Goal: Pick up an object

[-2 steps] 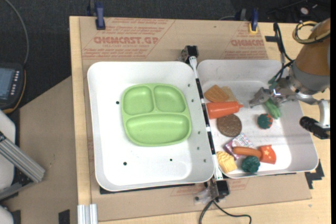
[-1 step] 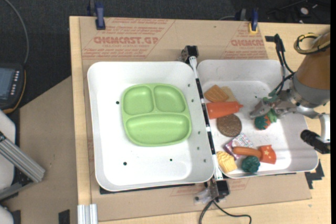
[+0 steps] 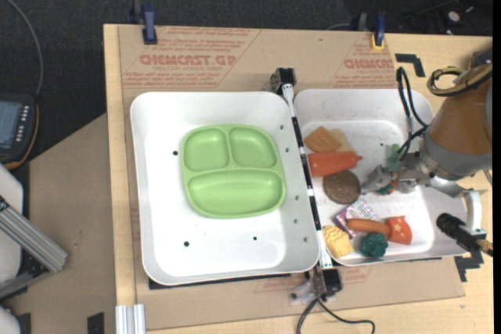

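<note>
The gripper (image 3: 383, 177) sits low inside the right bin (image 3: 368, 102), near its middle, with the arm (image 3: 462, 133) reaching in from 3 o'clock. Whether the fingers are spread or closed cannot be told here; they are small and blurred against the bin floor, and nothing is visibly between them.

The nearest candidate is the brown round patty (image 3: 342, 187), just beside the gripper at about 9 o'clock. Slightly farther, at about 10 o'clock, lies the red-orange carrot-like piece (image 3: 333, 162), its long axis running roughly 3 to 9 o'clock. The tan bread slice (image 3: 326, 141) is beyond that. At 6 to 7 o'clock from the gripper lie the hot dog (image 3: 366, 227), the red piece (image 3: 399, 230), the yellow corn (image 3: 337, 241) and the green broccoli (image 3: 373, 246).

The left bin (image 3: 156, 168) holds a green divided plate (image 3: 232, 170), well apart from the gripper.

As a judgement, a short shift toward 9 o'clock would centre the gripper on the patty.
</note>
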`<state>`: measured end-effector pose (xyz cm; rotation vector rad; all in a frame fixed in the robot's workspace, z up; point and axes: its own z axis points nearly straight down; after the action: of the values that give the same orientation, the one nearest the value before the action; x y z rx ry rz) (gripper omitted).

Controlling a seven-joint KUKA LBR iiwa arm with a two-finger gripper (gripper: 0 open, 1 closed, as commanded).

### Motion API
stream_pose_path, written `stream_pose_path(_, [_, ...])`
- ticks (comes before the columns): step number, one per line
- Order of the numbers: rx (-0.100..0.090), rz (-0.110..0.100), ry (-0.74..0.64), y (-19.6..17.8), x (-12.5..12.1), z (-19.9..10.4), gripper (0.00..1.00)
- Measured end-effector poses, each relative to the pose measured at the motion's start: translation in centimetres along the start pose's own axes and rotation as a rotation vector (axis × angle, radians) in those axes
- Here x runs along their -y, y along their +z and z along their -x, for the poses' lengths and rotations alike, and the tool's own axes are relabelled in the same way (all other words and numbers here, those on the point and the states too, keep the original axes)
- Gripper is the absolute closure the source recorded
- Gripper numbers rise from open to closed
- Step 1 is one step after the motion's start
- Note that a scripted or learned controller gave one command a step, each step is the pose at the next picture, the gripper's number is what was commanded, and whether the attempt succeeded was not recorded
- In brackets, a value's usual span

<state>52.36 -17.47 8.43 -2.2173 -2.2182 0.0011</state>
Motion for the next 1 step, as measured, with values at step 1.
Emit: stream_pose_path(1, [0.005,0.006,-0.001,-0.03,-1.41,0.05,0.0])
